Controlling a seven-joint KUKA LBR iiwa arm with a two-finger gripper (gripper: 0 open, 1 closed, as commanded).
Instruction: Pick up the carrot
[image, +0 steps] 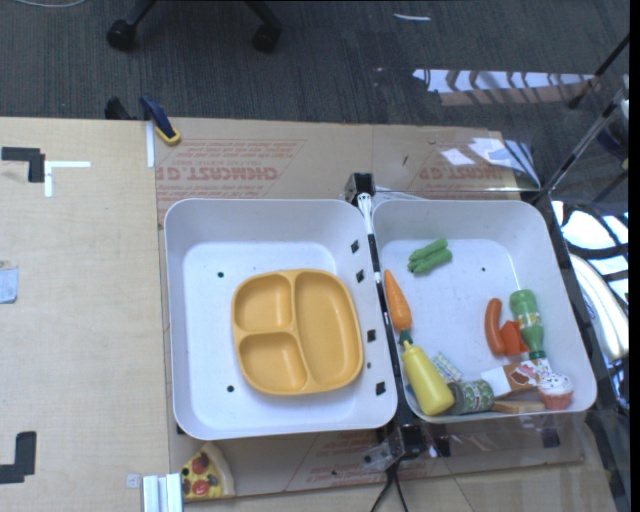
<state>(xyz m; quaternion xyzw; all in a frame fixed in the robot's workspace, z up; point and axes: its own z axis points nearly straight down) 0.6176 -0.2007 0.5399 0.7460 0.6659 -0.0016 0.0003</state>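
While the carrot (397, 302) lay in the right bin (557, 262), close against its left wall and just above a yellow bottle (427, 380), the hand's spread could not be told. Red print on the cardboard (250, 150) covering the surface (75, 300) read upside down, seemingly "CHEMCAST GP".

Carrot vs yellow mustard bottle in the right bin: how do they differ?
The carrot is orange and slim, tapering toward its upper end; the mustard bottle is yellow and thicker. The carrot sits mid-way along the bin's left wall, the bottle nearer the front corner. The carrot has a small green end, the bottle a narrow nozzle. Both lie flat, nearly end to end, against that wall.
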